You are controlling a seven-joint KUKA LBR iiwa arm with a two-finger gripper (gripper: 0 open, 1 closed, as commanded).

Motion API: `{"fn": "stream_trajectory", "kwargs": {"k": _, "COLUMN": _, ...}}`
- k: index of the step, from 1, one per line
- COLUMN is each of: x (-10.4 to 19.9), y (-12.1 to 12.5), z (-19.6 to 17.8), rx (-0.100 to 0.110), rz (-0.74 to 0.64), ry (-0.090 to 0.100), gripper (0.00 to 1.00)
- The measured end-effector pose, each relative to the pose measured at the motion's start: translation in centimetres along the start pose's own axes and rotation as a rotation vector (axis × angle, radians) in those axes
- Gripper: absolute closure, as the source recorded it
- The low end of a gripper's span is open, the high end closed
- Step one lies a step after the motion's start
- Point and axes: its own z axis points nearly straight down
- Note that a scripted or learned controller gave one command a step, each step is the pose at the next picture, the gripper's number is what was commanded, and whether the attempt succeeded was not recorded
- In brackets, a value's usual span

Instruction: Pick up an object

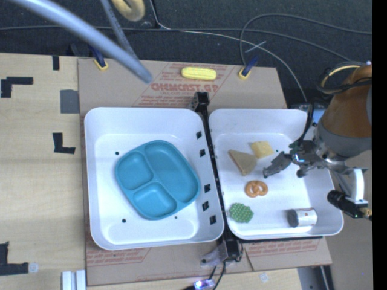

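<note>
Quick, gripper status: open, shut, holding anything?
Gripper: open, nothing between its fingers, over the right bin beside the pretzel.

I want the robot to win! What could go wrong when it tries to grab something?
1. The gripper is above the right bin's floor, not over any item, so closing here would likely catch nothing.
2. The pretzel, tan wedge and yellow piece lie flat and close together; the gripper might nudge one or slip off.
</note>
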Motion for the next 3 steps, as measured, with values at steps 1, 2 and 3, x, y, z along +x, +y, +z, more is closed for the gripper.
{"fn": "stream_trajectory", "kwargs": {"k": 1, "x": 0.0, "y": 0.3, "z": -0.7, "rx": -0.013, "rz": -0.004, "ry": -0.003, "gripper": 0.00}}
{"fn": "stream_trajectory", "kwargs": {"k": 2, "x": 0.1, "y": 1.3, "z": 4.5, "rx": -0.009, "rz": -0.004, "ry": -0.002, "gripper": 0.00}}
{"fn": "stream_trajectory", "kwargs": {"k": 3, "x": 0.1, "y": 1.5, "z": 9.2, "rx": -0.017, "rz": -0.001, "ry": -0.004, "gripper": 0.00}}
